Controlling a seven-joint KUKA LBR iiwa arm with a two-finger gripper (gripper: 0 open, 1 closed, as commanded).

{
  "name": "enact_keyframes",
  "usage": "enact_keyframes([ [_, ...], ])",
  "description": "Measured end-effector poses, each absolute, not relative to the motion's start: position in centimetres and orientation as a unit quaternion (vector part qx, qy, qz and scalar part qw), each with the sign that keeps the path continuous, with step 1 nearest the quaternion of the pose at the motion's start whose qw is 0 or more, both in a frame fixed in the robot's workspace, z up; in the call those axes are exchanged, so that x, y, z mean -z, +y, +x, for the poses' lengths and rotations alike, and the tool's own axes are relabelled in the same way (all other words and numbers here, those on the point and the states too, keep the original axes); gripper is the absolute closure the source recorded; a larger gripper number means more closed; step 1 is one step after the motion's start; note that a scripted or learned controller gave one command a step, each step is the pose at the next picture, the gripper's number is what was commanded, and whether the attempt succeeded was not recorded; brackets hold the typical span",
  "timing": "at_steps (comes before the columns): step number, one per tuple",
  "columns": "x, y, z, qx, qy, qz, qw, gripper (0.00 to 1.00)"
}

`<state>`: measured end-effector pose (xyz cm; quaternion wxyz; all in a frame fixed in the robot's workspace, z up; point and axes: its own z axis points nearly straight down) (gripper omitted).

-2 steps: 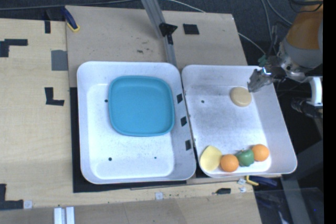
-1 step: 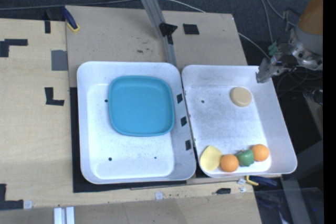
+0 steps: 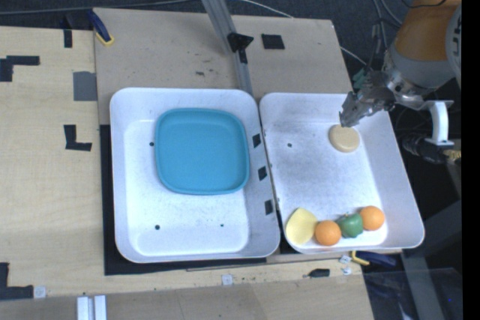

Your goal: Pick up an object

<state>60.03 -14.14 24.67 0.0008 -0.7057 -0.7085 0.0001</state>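
Two shallow white bins sit side by side on the wooden surface [image 3: 45, 161]: the left white bin [image 3: 124, 161] holds a flat blue square plate with rounded corners [image 3: 201, 151], the right white bin [image 3: 390, 161] holds the small stuff. Claw [image 3: 351, 116] is at the upper right of the frame, low over the right bin's upper part, tip just above and touching or nearly touching the top-left edge of a pale beige round disc-like object [image 3: 345, 139]. Can't tell if the claw is open or closed at this slant, and nothing is visibly between its tips, so I'd call this approach, not a grasp. The disc looks like the target, judging by proximity: it lies alone, well apart from the cluster in the bin's lower right corner, which is a yellow rounded piece [image 3: 301, 225], a small orange ball [image 3: 327, 233], a green lumpy item [image 3: 350, 225] and a second orange ball [image 3: 372, 218], all touching or just beside each other along the near wall. Handling guess: the disc is likely a light toy, plastic or foam, smooth and low-profile, probably stiff enough not to crush but easy to skid on the bin floor. Best hold would be across its width at the rim, centred over it; claw currently looks off-centre toward the upper-left edge, so a close here risks clipping it and flicking it away.
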Motion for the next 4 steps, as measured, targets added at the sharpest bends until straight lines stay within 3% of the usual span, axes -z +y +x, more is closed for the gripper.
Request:
enact_keyframes([
  [2, -22.6, -3.6, 58.2, -0.0001, -0.709, -0.705, 0.001, 1.0],
  [4, -23.1, 6.5, 53.5, 0.0005, -0.709, -0.705, 0.0, 1.0],
])
